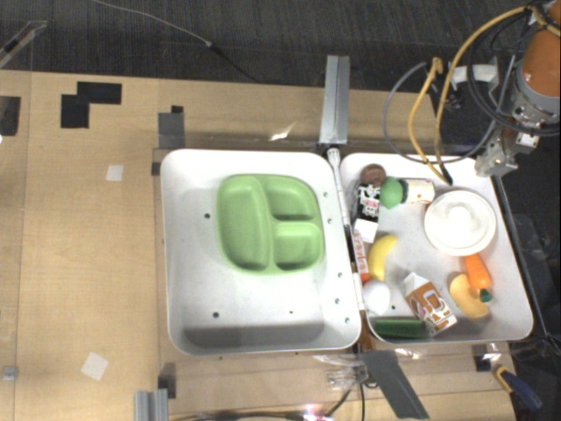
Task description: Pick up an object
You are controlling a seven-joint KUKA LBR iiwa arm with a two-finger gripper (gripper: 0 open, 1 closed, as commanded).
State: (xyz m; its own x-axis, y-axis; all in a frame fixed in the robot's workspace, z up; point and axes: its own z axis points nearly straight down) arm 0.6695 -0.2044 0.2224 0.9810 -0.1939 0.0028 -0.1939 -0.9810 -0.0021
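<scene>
A: Where do the pickable objects sit?

B: All in the right bin (519,310). A white bowl (460,220) lies upside down near its far right corner, with an orange carrot (478,274) and a yellow banana (467,297) just below it. A small carton (430,303) lies tilted beside them, a dark green cucumber (400,328) along the near wall.

A: And toward the divider?

B: A second banana (382,256), a white egg (377,297), a black-and-white carton (367,202), and a green bottle (405,191).

A: The left bin (188,261)?

B: It holds 1 green divided tray (268,222) with 3 compartments.

A: And the arm?

B: The gripper (497,158) hangs above the right bin's far right corner, touching nothing; whether it is spread or closed cannot be told.
</scene>
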